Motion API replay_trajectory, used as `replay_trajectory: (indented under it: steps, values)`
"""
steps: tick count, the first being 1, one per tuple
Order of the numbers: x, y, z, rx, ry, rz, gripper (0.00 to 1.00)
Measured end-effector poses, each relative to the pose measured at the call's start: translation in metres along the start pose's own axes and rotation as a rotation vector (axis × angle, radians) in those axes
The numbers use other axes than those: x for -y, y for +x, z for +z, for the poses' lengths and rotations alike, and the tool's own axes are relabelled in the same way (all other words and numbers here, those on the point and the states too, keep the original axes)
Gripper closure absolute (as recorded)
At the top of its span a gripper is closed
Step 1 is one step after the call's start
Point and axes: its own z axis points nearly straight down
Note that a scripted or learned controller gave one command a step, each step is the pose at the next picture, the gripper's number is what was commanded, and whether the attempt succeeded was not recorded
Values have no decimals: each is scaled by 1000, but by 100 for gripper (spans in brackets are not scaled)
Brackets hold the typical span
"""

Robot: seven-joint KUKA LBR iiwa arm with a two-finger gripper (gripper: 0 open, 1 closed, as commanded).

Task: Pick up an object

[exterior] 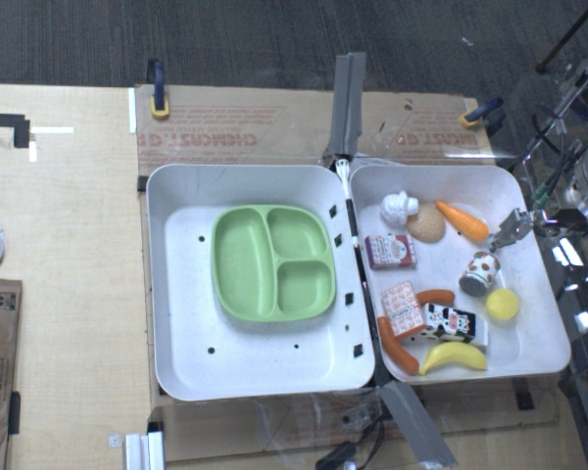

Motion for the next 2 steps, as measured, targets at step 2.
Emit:
replay_trajectory:
  steps: [2]
  values:
    - [-26,61,121,-1,-1,-49,0]
